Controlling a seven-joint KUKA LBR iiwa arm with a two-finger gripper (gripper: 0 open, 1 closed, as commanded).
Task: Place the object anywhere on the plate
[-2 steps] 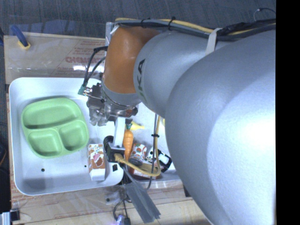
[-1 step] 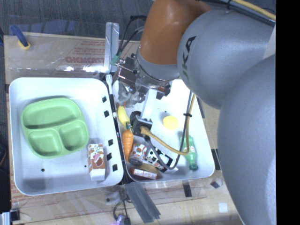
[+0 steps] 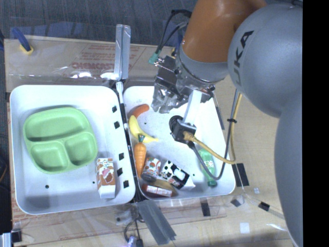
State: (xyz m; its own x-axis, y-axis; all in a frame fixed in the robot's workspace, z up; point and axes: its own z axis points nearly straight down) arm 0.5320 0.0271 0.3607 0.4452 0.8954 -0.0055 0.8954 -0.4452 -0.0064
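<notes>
The green divided plate (image 3: 59, 138) lies in the left bin (image 3: 20, 99) with nothing on it. Beside its lower right corner a small strawberry-print carton (image 3: 105, 177) stands on the bin floor, off the plate. My gripper (image 3: 165, 101) hangs over the upper left part of the right bin (image 3: 222, 138), just right of a red-orange sausage (image 3: 139, 109) and above a banana (image 3: 138, 129). I see nothing held in it. Its tips are hard to make out against the white bin floor.
The right bin also holds a carrot (image 3: 140, 156), a printed carton (image 3: 154, 168), a cow-pattern carton (image 3: 177, 177), a brown item (image 3: 157, 190) and a green bottle (image 3: 208, 163). A yellow cable (image 3: 208, 151) trails from the wrist. A divider wall (image 3: 122, 122) separates the bins.
</notes>
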